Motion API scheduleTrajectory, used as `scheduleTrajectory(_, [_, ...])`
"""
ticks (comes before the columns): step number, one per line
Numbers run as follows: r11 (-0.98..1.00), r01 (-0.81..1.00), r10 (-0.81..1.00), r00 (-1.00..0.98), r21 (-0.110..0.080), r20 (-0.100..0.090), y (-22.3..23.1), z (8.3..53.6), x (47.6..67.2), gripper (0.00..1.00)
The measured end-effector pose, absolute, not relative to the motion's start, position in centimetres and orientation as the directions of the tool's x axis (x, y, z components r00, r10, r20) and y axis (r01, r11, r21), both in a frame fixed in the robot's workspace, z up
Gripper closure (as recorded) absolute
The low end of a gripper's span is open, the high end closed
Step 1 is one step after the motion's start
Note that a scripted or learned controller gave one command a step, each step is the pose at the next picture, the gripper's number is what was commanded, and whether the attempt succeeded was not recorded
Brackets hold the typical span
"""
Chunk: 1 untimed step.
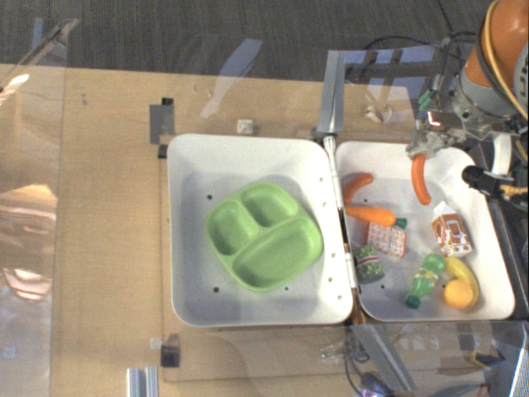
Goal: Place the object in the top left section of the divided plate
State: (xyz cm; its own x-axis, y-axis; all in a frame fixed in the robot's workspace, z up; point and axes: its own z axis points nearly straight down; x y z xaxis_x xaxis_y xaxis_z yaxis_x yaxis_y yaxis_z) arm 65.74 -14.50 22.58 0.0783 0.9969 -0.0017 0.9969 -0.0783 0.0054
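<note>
We see the green three-section plastic plate [264,236] lying bare in the left white bin [186,222]. Our pincer [426,143] hovers at the right bin's [496,304] far edge above an orange-red sausage [421,179]; its opening we cannot tell. Placement is not yet done.

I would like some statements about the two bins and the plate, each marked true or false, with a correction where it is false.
1. The green divided plate lies in the left bin. True.
2. The carrot rests on the plate. False: it lies in the right bin, near the sausage.
3. The plate's sections hold no food. True.
4. The green bottle is in the left bin. False: it is in the right bin, beside the banana.
5. The gripper is above the right bin's far edge. True.
</note>
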Motion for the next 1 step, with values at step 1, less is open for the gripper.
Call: scheduleTrajectory(1, [0.109,0.994,0.994,-0.109,0.006,0.000,-4.30,22.28,63.21,1.00])
